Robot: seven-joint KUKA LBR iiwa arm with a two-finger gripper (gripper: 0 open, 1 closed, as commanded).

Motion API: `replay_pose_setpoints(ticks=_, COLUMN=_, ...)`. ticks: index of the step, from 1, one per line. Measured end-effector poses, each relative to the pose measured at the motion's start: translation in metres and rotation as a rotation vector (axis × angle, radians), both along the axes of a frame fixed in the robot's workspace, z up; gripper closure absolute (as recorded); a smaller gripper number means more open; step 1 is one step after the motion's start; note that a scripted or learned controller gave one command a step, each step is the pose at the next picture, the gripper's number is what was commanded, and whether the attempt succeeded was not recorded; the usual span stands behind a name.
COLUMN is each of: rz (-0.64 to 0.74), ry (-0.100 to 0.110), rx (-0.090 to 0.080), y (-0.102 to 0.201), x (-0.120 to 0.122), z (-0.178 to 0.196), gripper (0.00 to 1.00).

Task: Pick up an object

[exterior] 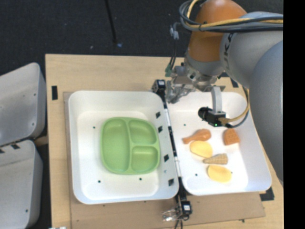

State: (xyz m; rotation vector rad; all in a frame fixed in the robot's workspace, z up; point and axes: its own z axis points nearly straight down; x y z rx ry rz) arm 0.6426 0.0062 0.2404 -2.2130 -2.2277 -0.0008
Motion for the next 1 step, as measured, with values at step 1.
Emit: replay_pose_setpoints(ticks=1, rz=0.000, ry=0.001, rx=-0.001, y=0.0584, x=-0.0014, z=-0.0058, gripper=1.00)
